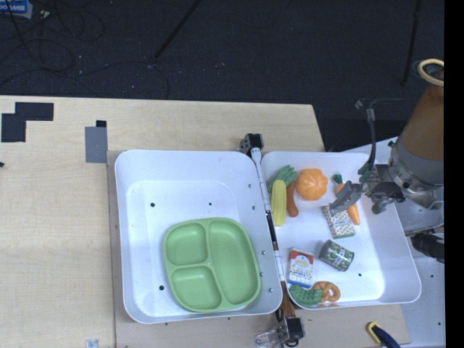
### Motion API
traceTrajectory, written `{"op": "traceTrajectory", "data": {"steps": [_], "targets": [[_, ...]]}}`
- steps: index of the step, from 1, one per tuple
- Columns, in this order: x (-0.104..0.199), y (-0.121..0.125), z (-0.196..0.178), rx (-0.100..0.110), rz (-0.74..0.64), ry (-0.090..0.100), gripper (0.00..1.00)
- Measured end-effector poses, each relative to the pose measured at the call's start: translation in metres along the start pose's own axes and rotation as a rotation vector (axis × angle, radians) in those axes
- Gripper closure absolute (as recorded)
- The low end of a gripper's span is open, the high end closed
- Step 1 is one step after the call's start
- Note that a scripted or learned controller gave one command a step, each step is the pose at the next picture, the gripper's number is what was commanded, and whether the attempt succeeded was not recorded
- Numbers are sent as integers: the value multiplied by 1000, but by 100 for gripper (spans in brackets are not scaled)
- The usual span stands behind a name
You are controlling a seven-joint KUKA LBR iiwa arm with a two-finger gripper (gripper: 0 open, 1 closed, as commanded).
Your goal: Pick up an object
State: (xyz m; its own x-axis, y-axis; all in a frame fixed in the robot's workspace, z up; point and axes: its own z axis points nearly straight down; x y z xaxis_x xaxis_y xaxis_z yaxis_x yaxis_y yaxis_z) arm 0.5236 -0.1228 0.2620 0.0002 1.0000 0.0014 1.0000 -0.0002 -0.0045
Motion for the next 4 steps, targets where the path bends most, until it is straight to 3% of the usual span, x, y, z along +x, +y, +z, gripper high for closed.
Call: {"op": "traceTrajectory", "data": {"steps": [1,2,3,4], "targets": [[-33,10,107,0,1,0,0],[-75,65,49,-4,-1,-2,0],[-90,59,164,-2,0,0,0],[-57,95,174,-2,-1,0,0]]}}
